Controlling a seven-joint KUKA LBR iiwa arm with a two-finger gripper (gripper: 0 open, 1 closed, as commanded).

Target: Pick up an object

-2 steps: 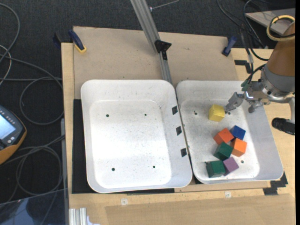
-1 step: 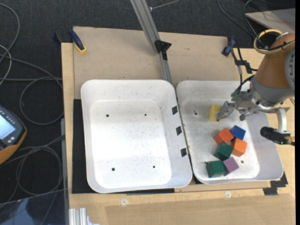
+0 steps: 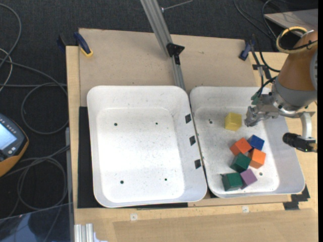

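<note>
- Yellow cube (image 3: 233, 121) lies apart from the other blocks in the right bin (image 3: 290, 185), so it looks the easiest pick.
- Gripper (image 3: 251, 118) sits just beside it, at the cube's 3 o'clock.
- Whether the jaws are spread or pressed together cannot be told.
- A clean grasp likely needs the gripper centred over the cube, then a straight descent.
- Nothing is seen held.

Chunky grey arm (image 3: 298, 92) with an orange band (image 3: 298, 67) above the wrist, small grey metal claw (image 3: 251, 116), black cables alongside.
</note>
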